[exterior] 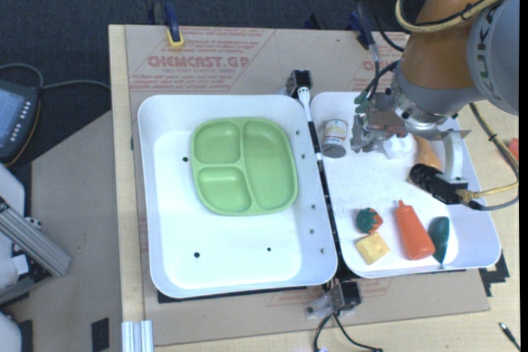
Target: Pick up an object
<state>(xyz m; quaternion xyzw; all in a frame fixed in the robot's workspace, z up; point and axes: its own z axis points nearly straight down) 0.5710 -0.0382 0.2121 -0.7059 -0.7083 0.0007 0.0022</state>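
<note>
My gripper (369,138) hangs low over the back of the right bin (487,247), reaching in from the right. A small silver can (334,136) stands just left of it, close to the bin's left wall. A white object (400,147) lies right beside the gripper, and an orange object (427,152) shows partly behind the arm. Nearer the front lie a red and green strawberry (368,219), a yellow block (373,247), an orange bottle (412,232) and a dark green object (439,237). I see nothing held.
The left bin (165,202) holds a green divided plate (244,166). The divider between the bins runs just left of the can. Cardboard (198,58) lies under both bins.
</note>
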